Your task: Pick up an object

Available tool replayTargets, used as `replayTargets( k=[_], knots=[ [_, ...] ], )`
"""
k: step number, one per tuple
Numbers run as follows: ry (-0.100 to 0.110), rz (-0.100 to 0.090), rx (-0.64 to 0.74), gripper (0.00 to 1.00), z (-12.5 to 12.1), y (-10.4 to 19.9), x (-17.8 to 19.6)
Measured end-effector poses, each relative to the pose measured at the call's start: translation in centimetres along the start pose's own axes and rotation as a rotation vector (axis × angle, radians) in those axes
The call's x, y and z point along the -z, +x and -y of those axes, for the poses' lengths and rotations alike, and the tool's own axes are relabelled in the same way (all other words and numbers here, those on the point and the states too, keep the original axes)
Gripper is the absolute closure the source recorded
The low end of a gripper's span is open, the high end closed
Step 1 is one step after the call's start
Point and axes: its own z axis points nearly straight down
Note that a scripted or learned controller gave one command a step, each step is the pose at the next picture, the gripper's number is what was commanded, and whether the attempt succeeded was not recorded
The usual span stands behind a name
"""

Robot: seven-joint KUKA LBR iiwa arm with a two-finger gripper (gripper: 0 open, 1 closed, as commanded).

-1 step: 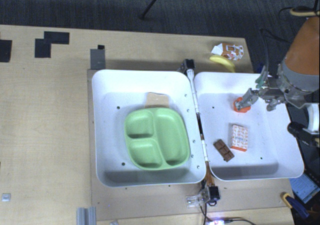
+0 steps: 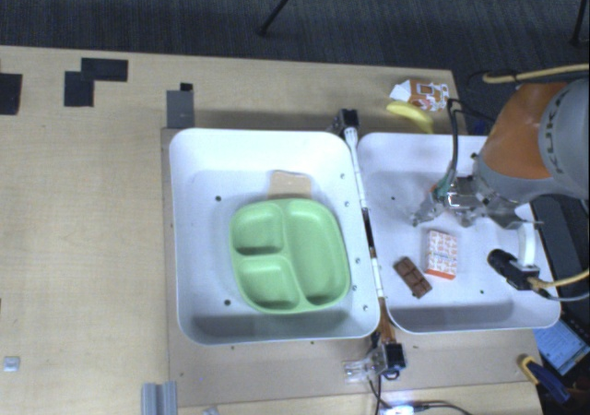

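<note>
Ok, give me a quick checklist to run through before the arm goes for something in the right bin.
1. Targets in the right bin: ok. A small printed packet and a brown chocolate-like bar lie on its floor.
2. Targets apart from each other: ok, a gap shows between them.
3. Gripper over the right bin: ok, it sits above and left of the packet.
4. Gripper holding anything: cannot tell.
5. Gripper lined up over a target: not ok, it is off to one side of both.
6. Left bin contents out of the way: ok, the green divided tray sits there.
</note>
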Motion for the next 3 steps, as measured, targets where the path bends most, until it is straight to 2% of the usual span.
replayTargets(
  k=[1,2,3],
  knots=[
    [-0.005,0.0,0.002,1.0,-0.2,0.1,1.2],
    [-0.001,0.0,0.004,1.0,-7.9,-0.2,7.1],
    [0.002,-0.001,0.003,0.0,-7.8,-0.2,7.0]
  ],
)
